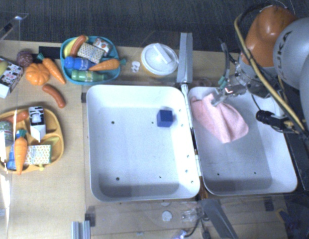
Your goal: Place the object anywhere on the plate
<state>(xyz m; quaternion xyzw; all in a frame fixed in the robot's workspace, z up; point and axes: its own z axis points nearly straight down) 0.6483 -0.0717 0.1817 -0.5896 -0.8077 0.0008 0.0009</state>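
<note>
A small dark-blue cube [165,117] sits loose on the floor of the left shallow white bin [119,183], toward that bin's two o'clock corner, touching nothing else. In the right shallow white bin [254,178] a soft pink cloth [221,121] hangs and drapes across the upper half, its top corner gathered up at the gripper [221,96]. The fingers are pinched narrow on that raised corner of the cloth, which shows between them. The grey arm with its orange band [266,29] comes in from three o'clock, over the right bin's one o'clock corner. On the wooden tabletop [69,133], beyond the left bin at twelve o'clock, stands a round white-and-yellow lidded dish [159,59]. At ten o'clock a blue bowl [73,77] holds toy food, and at nine o'clock a yellow tray [55,128] holds more.
</note>
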